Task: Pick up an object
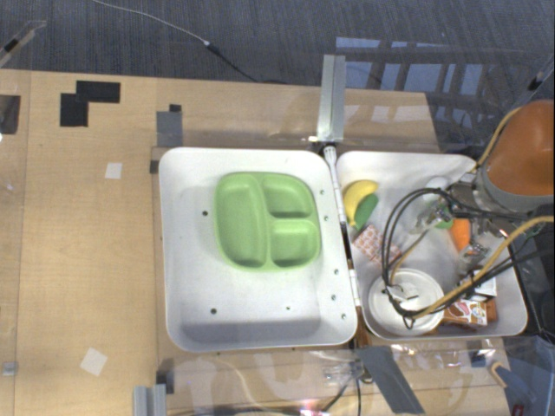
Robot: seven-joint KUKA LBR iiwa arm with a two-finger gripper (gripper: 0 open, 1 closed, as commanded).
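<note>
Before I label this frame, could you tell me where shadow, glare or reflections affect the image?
In the camera view, light is soft and even; the green tray casts a faint shadow in the left bin. Pale reflections streak a clear panel above the right bin and along the bench's near edge. The arm looks slightly soft, and its cables clutter the right bin.

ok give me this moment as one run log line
arm: over right bin | left bin: green tray | right bin: banana, carrot, white bowl | grasp: unconfirmed
</note>
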